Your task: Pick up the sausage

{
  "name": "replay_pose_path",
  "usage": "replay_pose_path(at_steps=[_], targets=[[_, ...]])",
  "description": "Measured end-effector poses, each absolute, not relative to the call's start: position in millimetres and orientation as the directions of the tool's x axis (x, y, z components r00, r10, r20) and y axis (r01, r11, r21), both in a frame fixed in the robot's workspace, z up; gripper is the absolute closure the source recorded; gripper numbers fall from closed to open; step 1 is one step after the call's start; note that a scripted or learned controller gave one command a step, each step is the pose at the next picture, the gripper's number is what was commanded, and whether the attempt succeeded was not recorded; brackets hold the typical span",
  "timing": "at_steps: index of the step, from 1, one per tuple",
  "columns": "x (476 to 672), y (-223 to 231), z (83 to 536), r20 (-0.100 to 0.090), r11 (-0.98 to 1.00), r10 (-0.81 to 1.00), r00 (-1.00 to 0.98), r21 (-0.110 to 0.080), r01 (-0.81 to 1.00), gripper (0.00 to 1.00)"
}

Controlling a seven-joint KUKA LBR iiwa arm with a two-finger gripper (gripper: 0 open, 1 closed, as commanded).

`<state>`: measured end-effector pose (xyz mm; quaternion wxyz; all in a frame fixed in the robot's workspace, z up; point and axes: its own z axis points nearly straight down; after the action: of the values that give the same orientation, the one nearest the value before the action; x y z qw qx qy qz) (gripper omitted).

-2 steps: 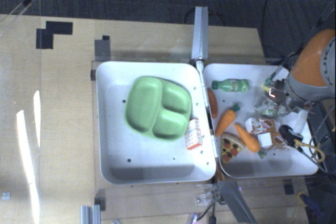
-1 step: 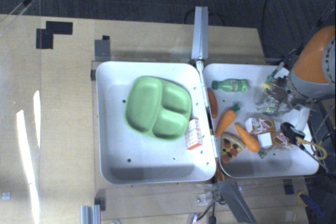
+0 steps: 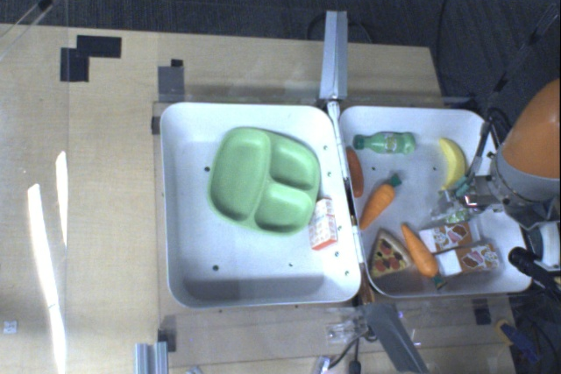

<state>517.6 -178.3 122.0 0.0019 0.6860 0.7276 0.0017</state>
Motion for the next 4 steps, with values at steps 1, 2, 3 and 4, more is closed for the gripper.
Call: replay_pose_path(at_steps=[1, 2, 3, 4], targets=[[488.4, -201, 185, -0.001, -0.114, 0.993, 0.114, 0.006, 0.993, 1.00], [488.4, -201, 185, -0.001, -0.115, 0.993, 0.115, 0.006, 0.993, 0.00], [511.1, -128, 89, -0.001, -0.082, 0.997, 0.082, 0.016, 0.996, 0.00], [559.1, -174, 89, -0.002, -0.105, 0.994, 0.105, 0.013, 0.994, 0.00]])
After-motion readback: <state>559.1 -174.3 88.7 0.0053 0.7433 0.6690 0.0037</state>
